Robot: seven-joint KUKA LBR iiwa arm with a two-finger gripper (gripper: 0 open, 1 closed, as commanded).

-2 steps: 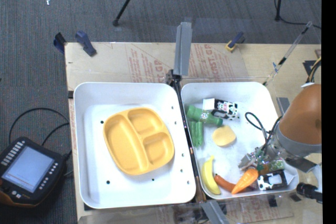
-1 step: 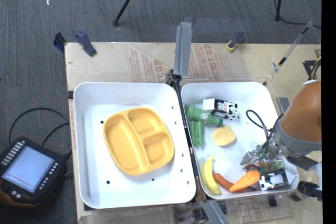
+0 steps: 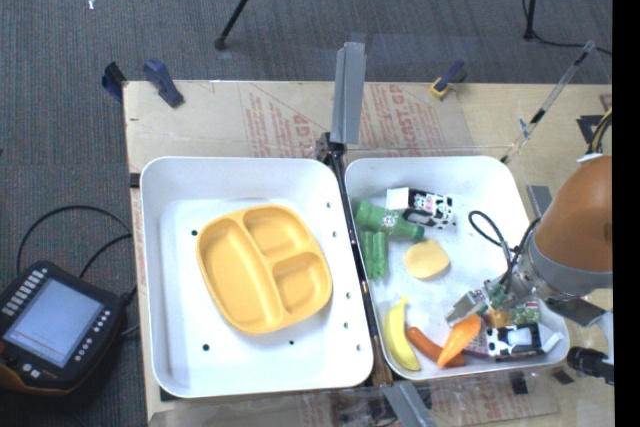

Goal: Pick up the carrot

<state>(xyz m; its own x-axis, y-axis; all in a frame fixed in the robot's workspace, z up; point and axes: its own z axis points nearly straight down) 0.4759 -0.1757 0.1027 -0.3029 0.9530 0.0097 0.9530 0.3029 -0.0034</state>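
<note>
Two shallow white bins sit side by side on the surface (image 3: 250,120), which is a board with red printed markings. The left bin (image 3: 165,315) carries a yellow divided plate (image 3: 264,267) with three compartments, lying slightly turned.

The right bin (image 3: 480,177) holds a scatter of toy food. Near its upper middle lies a small black-and-white carton (image 3: 422,205) on its side, and just beside it, to the left, a green vegetable piece (image 3: 389,220). A second green piece (image 3: 376,253) lies below that one, close to the bin's left wall. A pale yellow round slice (image 3: 427,260) rests near the middle. Along the lower left, a banana (image 3: 400,336) curves toward the front wall, and a red-orange pepper-like piece (image 3: 426,344) lies just beside it.

The carrot (image 3: 458,341) is in the lower right part of the right bin, tilted, its pointed end toward the front wall. Another black-and-white carton (image 3: 514,340) lies just to its right.

The arm (image 3: 585,220) reaches in from the right, its orange band large in view. The hand (image 3: 478,307) is down in the bin right at the carrot's thick upper end. Whether its fingers are wide, narrow or closed on the carrot cannot be told from this angle.

A black handheld controller (image 3: 55,323) lies on the carpet to the left.
</note>
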